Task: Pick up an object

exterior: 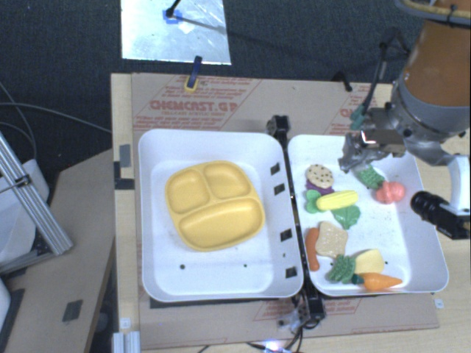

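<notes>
Clearly nothing has been lifted yet, so the pick is at its start. The gripper (pixel 358 158) hangs low over the far part of the right bin (pixel 423 274), above a gap between the toys. Whether it is spread or pressed together cannot be told from this angle, and nothing shows pinched in it.

All the toy food lies in the right bin. A cookie (pixel 319 174) sits far-left, with a purple piece (pixel 315 188) just near of it and a corn cob (pixel 337 199) lying across beside that. A green piece (pixel 370 176) lies just right of the gripper, and a pink one (pixel 391 191) right of that. Another green leaf (pixel 347 216) touches the corn. Nearer come a bread slice (pixel 331 239), a thin orange stick (pixel 312 248) along the left wall, a broccoli (pixel 341 269), a cheese wedge (pixel 370 260) and a carrot (pixel 381 282).

The left bin (pixel 154 271) bears a yellow divided plate (pixel 214 204).

What is left is nearly everything: descend, grip one toy, raise it. The green piece looks the likeliest target, being nearest.
</notes>
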